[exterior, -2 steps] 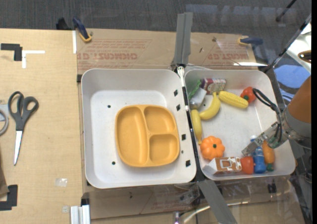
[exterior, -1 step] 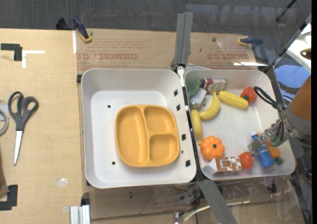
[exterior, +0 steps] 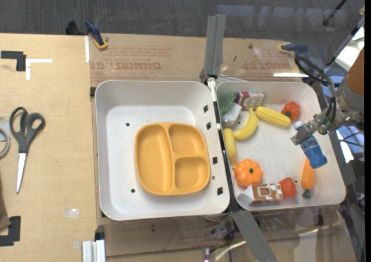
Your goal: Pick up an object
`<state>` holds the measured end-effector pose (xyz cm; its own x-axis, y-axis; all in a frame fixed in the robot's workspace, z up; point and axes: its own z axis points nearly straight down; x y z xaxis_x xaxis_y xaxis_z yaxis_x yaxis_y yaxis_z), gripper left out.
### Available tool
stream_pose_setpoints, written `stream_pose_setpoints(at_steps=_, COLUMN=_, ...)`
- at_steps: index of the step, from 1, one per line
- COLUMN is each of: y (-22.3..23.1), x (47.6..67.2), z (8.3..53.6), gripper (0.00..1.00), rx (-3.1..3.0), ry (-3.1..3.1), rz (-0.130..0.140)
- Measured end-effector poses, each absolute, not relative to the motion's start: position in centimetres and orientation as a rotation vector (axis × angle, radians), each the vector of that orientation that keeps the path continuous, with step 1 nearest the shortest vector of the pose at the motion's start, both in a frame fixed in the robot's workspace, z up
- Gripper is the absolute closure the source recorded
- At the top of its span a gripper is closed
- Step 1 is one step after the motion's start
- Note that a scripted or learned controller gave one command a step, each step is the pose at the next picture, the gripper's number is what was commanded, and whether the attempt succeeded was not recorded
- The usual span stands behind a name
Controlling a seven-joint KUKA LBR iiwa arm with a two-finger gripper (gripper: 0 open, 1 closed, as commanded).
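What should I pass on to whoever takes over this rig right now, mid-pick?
Gripper: reaching in from the right over the right bin, down at the blue bottle. I cannot tell whether the fingers are open or closed, or whether they grip it.
Right bin: blue bottle by the right wall, corn, banana, pumpkin, carrot, small carton, red pepper.
Left bin: yellow divided plate.
Done: arm brought to the bottle.
Left: confirm a grip, then lift an object clear.
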<state>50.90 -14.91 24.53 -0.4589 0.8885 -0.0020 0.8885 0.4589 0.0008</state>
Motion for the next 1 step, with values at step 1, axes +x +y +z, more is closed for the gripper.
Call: stream_pose_setpoints(at_steps=1, y=-8.40, x=53.00, z=26.23, gripper=1.00, rx=1.532, ry=2.741, rz=-0.002)
